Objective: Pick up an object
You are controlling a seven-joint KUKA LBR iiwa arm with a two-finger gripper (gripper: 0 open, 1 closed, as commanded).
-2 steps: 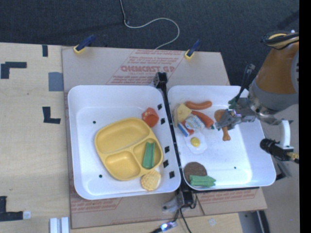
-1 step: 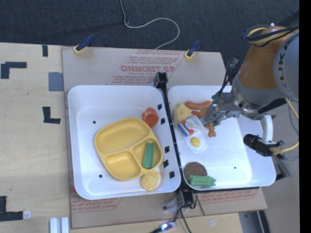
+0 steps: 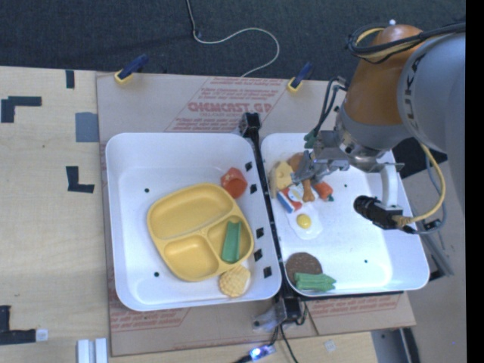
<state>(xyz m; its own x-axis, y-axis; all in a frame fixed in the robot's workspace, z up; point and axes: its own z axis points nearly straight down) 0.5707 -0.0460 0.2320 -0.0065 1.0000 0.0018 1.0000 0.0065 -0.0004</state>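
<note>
Jaws cannot be made out on the gripper (image 3: 314, 174), which hangs low over toy food in the right bin (image 3: 378, 267). Nearest lie a green bean pod (image 3: 314, 281), brown patty (image 3: 303, 263) and fried egg (image 3: 305, 222); left, a yellow tray (image 3: 185, 221) holds a green piece (image 3: 231, 241). Farther, red print on the cardboard (image 3: 219, 106) is unreadable.

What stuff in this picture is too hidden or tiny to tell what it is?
- Gripper, camera view: the arm's own wrist covers it, so open or shut is unclear.
- Small toys beneath it: piled together and too small to name.
- Brown round piece: the green piece covers its lower edge.
- Waffle: the yellow tray hides part.
</note>
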